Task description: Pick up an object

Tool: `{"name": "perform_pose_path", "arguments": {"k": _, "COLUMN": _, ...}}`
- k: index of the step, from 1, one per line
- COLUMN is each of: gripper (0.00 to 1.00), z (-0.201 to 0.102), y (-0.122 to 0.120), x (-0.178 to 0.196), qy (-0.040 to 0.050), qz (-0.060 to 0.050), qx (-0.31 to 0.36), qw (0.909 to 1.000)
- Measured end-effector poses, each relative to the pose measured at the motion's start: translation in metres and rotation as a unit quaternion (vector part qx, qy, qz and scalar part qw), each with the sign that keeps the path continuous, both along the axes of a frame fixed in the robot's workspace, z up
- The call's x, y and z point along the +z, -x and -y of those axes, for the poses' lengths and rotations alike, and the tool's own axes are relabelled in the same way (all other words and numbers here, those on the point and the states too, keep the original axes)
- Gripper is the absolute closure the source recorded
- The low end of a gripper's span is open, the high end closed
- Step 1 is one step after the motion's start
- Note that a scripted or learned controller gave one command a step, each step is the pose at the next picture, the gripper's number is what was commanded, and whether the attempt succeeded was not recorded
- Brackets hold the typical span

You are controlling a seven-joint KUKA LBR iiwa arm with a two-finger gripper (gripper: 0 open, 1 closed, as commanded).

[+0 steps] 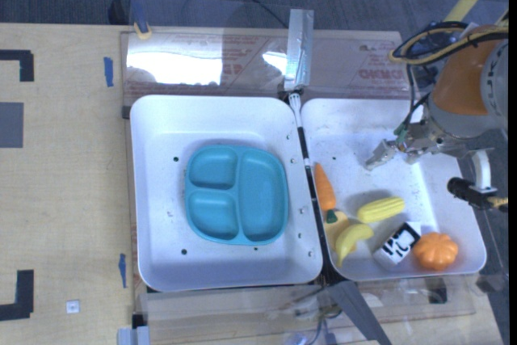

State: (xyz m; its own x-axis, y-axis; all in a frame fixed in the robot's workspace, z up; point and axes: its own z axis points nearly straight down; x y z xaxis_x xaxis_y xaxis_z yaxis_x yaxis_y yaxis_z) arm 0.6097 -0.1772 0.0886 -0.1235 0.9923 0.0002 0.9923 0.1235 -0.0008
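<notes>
The arm (472,81) comes in from the right side, grey w/ an orange band above the wrist; it stands over the upper right part of the right bin (347,121). The gripper (393,149) hangs over the bin's upper middle area, pointing to the left; its fingers are small and partly blurred, so I cannot tell if they are spread or pressed together, and nothing is seen between them.

The things to pick lie in the lower part of the right bin, well apart from the gripper. A carrot (324,188) lies along the bin's left wall, approx. upright in the view; just below it is a banana (351,239), touching or almost touching the carrot's lower end. A corn cob (380,209) lies just above the banana, tilted. To the right is a small black and white block (397,242), and beside it, near the lower right corner, a small orange pumpkin (436,250); block and pumpkin look to touch.

The left bin (153,174) holds a blue plate (237,192) w/ three sections, lying flat in the middle; the sections have nothing in them.
</notes>
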Motion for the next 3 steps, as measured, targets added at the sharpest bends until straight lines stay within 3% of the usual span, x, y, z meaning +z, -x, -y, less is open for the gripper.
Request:
{"name": "perform_pose_path", "arguments": {"k": 1, "gripper": 0.00, "z": 0.023, "y": -0.052, "x": -0.002, "qy": -0.0068, "qz": -0.005, "qx": -0.022, "qw": 0.9997}}
{"name": "perform_pose_path", "arguments": {"k": 3, "gripper": 0.00, "z": 0.033, "y": 0.049, "x": 0.001, "qy": -0.0081, "qz": 0.004, "qx": -0.029, "qw": 0.9995}}
